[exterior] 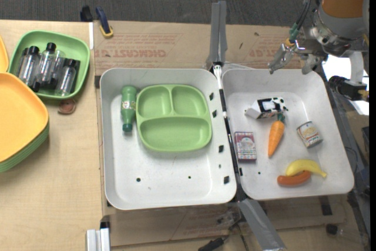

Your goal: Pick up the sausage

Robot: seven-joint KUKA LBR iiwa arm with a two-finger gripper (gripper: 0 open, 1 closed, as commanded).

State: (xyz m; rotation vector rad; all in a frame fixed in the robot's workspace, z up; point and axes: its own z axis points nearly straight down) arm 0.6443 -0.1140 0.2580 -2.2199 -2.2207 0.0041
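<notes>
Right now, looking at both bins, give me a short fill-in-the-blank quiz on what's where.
1. The sausage lies touching the ____ in the right bin.
2. The green divided tray sits in the ____ bin.
3. The green bottle lies on the tray's ____ side.
4. The gripper hangs over the right bin's ____ edge.

Missing words: banana; left; left; far

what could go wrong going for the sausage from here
1. The sausage lies right against the banana, so the gripper could catch or push the banana instead.
2. Both sit close to the right bin's near rim, leaving little room on that side.
3. The gripper is at the far rim; the carrot lies between.
</notes>
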